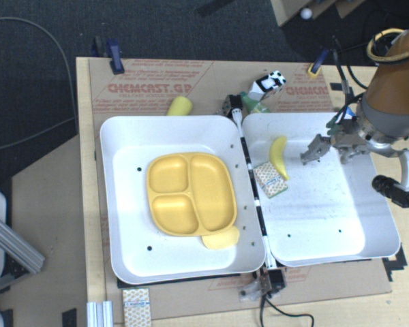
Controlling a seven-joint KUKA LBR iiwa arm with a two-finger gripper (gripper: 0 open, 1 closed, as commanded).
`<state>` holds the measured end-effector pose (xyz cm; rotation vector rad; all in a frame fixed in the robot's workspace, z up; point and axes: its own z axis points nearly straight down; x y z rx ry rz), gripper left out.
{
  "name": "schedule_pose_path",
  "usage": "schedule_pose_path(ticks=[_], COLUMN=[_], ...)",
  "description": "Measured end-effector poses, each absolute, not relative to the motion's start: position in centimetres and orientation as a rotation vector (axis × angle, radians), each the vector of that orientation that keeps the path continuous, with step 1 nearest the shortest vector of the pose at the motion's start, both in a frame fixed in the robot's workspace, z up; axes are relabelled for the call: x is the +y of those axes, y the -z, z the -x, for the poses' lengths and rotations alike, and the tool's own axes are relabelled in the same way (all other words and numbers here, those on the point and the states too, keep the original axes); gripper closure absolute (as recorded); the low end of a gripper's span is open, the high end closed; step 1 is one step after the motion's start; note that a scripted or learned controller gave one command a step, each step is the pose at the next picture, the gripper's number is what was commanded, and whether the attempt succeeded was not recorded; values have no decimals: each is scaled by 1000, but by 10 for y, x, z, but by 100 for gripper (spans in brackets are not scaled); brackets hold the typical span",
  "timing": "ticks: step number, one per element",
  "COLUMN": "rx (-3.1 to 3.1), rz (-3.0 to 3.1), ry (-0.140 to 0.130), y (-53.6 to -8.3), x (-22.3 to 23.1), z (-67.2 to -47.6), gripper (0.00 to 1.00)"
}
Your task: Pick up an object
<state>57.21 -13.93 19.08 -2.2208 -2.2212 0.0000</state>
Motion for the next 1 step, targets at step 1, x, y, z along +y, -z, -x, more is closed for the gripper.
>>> schedule_pose_path(ticks=[1], rx=[-2225], rz=[2224], ry=[5], y=[-90], x=[-101], z=[-596], gripper=[0])
